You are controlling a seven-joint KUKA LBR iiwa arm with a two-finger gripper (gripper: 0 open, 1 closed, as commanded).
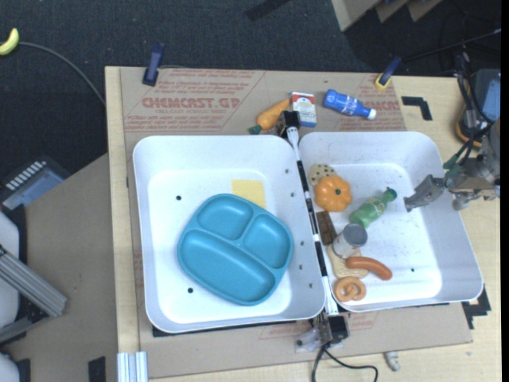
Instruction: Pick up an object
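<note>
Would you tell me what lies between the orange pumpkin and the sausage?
In the camera view, a grey can lies between pumpkin and sausage.

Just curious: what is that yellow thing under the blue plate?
A flat yellow piece, maybe toy cheese, pokes out from behind the divided blue plate in the left bin; the rest is covered.

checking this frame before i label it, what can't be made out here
- Gripper, camera view: small and blurred over the right bin; finger state unreadable.
- Arm, camera view: cut off by the right edge.
- Yellow slice, left bin: lower part hidden by the blue divided plate.
- Blue bottle: label too small to read.
</note>
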